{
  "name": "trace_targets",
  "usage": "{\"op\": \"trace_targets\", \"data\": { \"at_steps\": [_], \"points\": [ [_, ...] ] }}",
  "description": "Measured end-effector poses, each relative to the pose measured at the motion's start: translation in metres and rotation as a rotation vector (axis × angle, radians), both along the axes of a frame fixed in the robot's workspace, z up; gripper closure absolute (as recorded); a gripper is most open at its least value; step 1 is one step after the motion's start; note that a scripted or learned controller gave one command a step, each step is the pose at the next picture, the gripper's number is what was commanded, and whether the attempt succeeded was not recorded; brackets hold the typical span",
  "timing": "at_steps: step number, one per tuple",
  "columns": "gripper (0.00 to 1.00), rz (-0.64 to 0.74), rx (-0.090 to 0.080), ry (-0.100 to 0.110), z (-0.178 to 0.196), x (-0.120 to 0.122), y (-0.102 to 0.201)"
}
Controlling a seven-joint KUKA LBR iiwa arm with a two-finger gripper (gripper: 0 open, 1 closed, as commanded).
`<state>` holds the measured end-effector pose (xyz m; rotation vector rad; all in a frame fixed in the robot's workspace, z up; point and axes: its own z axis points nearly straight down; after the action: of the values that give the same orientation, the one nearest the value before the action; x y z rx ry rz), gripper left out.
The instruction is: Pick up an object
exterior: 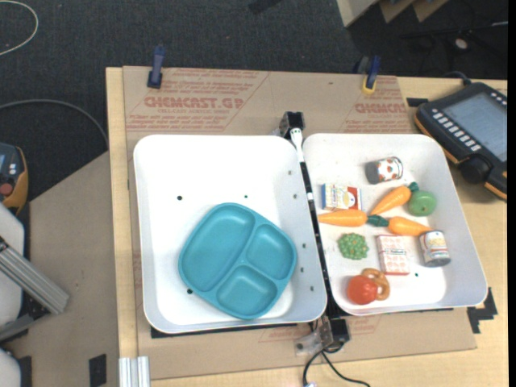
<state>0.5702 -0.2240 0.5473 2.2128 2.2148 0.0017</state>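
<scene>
The right bin (pixel 459 289) holds several toy foods. A small can (pixel 384 169) lies near its back, with a white carton (pixel 340 195) to its left. Three orange carrots lie in the middle: one (pixel 342 217) at the left, one (pixel 391 200) slanted, one (pixel 407 226) at the right. A green round fruit (pixel 421 203) sits beside them. A green broccoli piece (pixel 352 245), a pink-and-white box (pixel 393 255) and a second can (pixel 435 247) lie nearer the front. A red tomato (pixel 365 287) rests at the front. The left bin (pixel 161 184) holds a teal divided plate (pixel 237 260).
A black handheld pendant (pixel 472 127) lies on the bench at the far right. Blue and yellow clamps (pixel 156 67) (pixel 371 73) grip the cardboard sheet's back edge. A black clip (pixel 292 124) sits between the bins at the back, and cables trail from the front.
</scene>
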Motion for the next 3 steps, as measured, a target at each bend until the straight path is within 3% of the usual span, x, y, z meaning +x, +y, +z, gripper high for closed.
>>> {"op": "trace_targets", "data": {
  "at_steps": [3],
  "points": [
    [1.00,0.001,-0.011,-0.013,0.033,0.001,0.000]
  ]
}}
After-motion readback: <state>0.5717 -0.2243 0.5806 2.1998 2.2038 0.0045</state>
